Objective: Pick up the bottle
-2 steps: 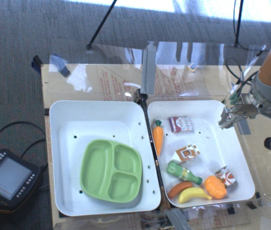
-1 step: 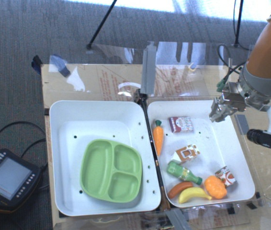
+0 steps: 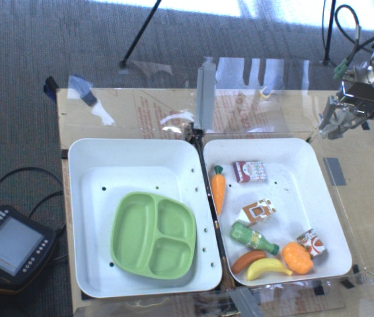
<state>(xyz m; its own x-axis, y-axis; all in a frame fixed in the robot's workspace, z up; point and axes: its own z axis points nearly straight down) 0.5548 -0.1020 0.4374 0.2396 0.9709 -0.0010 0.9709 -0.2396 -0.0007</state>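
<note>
Now you see the gripper [image 3: 337,121] above the far right corner of the right bin [image 3: 324,177], and I cannot tell its opening. Your green bottle [image 3: 253,237] lies well apart from it, on its side beside the carrot [image 3: 218,189] and banana [image 3: 268,267]

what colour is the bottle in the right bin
Green, with a white label band; the bottle lies on its side, seen clearly in the camera view.
</note>
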